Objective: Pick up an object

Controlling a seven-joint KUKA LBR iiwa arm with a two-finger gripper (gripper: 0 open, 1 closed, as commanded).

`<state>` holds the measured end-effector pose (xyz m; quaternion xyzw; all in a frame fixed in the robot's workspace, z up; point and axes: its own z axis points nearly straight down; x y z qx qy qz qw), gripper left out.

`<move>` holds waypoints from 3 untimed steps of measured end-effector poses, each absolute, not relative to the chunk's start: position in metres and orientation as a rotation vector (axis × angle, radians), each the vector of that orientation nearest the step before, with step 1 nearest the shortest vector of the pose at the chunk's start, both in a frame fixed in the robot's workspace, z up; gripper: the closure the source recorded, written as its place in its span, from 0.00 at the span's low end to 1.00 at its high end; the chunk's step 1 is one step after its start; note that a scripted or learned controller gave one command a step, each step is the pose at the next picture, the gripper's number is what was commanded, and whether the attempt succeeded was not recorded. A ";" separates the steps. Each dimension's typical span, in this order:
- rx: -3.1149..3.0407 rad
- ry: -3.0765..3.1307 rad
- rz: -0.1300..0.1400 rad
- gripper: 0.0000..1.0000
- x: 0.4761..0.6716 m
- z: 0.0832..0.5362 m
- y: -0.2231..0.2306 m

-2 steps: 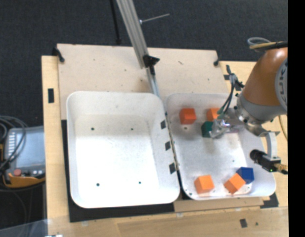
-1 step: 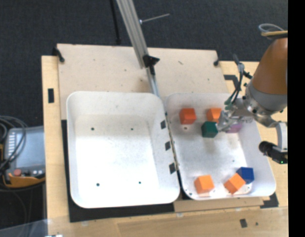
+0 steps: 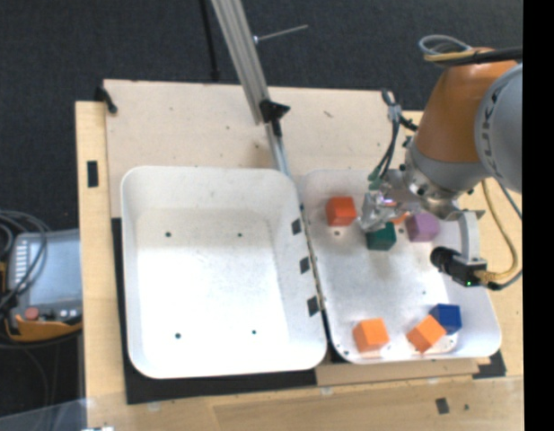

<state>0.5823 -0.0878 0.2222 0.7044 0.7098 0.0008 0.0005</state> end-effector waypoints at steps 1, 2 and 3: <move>2.212 2.229 0.003 1.00 0.607 0.217 -0.039; 2.212 2.230 0.006 1.00 0.624 0.230 0.002; 2.211 2.231 0.006 1.00 0.636 0.241 0.060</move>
